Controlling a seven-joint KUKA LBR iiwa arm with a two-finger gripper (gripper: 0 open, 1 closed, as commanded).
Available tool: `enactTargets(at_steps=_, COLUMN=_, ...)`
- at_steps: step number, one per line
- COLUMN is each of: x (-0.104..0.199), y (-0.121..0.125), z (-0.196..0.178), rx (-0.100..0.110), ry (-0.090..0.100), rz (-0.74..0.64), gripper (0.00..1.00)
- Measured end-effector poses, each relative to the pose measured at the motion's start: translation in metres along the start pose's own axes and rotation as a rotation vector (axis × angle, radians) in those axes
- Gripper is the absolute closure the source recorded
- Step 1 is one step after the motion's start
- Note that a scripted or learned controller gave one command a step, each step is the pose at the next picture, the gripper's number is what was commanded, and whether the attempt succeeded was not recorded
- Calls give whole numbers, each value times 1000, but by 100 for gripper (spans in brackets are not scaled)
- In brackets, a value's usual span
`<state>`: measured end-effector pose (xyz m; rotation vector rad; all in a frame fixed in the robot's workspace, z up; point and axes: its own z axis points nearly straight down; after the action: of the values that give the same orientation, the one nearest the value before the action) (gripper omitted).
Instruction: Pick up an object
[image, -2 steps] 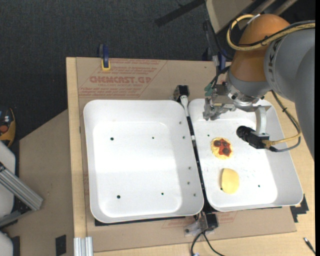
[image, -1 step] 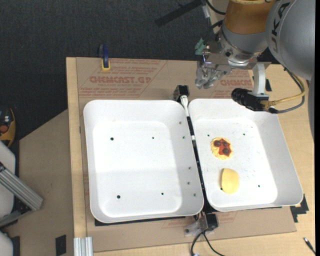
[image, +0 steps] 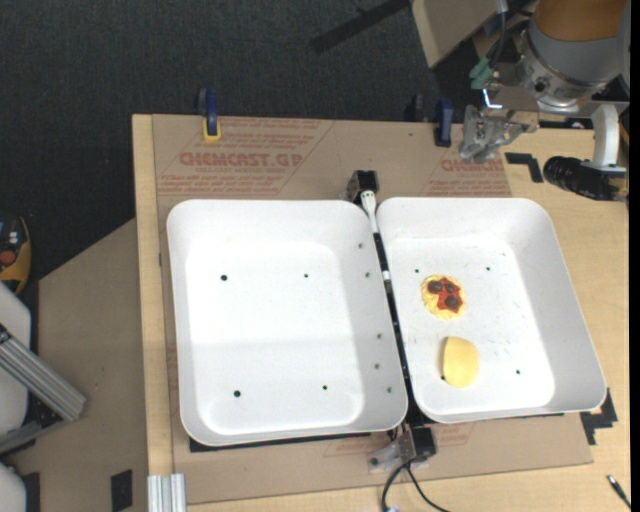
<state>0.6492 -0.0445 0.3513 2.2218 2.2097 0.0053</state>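
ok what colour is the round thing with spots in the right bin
Yellow with dark red spots, in the camera view.

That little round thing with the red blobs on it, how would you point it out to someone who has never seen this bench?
Start at the right-hand white bin, the one nearer the arm. Two small items lie near its middle, apart from each other, one above the other in the camera view. The round piece with red blobs is the upper one, pale yellow with dark red spots; its neighbour, the plain yellow lump, has no markings.

Two bins are set side by side on a board (image: 300, 160). In the right bin (image: 530, 230), a small pizza (image: 444, 296) is placed just behind a bun (image: 460, 362).
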Motion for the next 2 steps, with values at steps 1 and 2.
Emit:
enactTargets(at_steps=1, x=46, y=17, z=54, rx=14, ry=5, rz=-10, gripper=100)
enactTargets(at_steps=2, x=-38, y=17, z=46, rx=4, ry=-1, rz=2, gripper=100)
